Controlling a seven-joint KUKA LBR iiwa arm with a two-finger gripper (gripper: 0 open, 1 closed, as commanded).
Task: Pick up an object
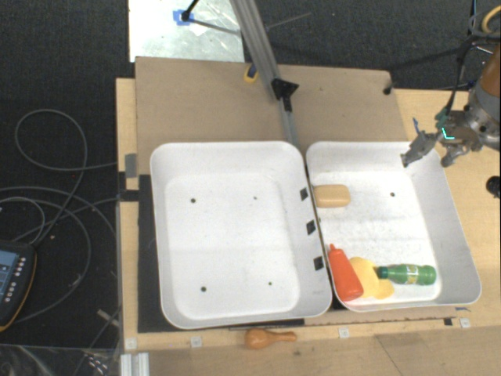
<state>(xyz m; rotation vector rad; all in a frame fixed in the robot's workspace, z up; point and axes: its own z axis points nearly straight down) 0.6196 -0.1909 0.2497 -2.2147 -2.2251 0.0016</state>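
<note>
**Arm poised at the right bin's far corner, fingers spread and empty**

At the far left, on the dark floor, a handheld pendant (11, 282) lies among loose black cables (48, 171). The left bin (168, 210) sits on the brown bench (203, 100). Just below its near rim, a small tan wooden object (268, 337), pear-like in outline though too small to name with confidence, rests on the bench edge. A grey pole (254, 34) slants down from the top toward the seam between the bins.

The right bin (438, 210) holds four things. A tan block (332, 196) lies against its left wall, well apart from the rest. Along the near wall, an orange-red bottle (345, 274) lies slanted in the left corner, touching a yellow object (368, 276) beside it; a green bottle (407, 273) lies on its side, its cap end touching the yellow piece.

The gripper (435, 152) hangs over the bin's far right corner, its two fingers parted with nothing between them, well apart from every object. A small teal light glows on the wrist above it.
</note>
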